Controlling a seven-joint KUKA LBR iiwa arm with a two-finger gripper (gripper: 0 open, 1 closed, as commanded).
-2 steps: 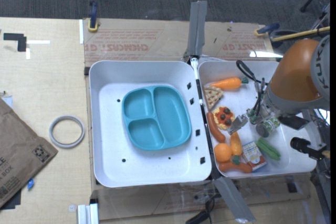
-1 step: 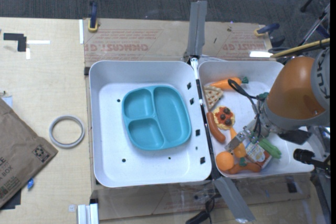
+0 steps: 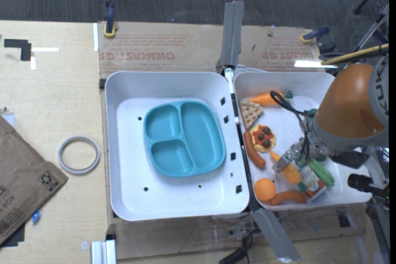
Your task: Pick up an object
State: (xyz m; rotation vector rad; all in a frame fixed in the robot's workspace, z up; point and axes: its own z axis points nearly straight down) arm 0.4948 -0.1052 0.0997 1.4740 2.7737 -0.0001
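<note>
I am reaching in from the right of the frame, my orange-banded wrist hanging over the right bin (image 3: 346, 191), and my gripper (image 3: 296, 161) is hovering low among the toy food at the lower right. Whether it is apart or together I cannot tell; cables and the wrist are blocking that.

The bin is crowded. A carrot (image 3: 267, 97) is lying at the top, a waffle wedge (image 3: 250, 113) just below it, then a small pizza with dark toppings (image 3: 263, 137) and a sausage (image 3: 254, 149) along the left wall. Nearer the bottom edge an orange ball (image 3: 265, 189) is sitting beside a second long orange piece (image 3: 289, 197), and a green piece (image 3: 322, 172) is lying just right of my gripper.

The left bin (image 3: 124, 195) is holding a blue divided tray (image 3: 184, 137).

I am judging all these toys to be light, hard and smooth plastic, so likely to slip. The ball would roll away; the sausage looks easiest, taken across its narrow middle. Pieces directly under me are touching, so pinching one alone looks tricky.
</note>
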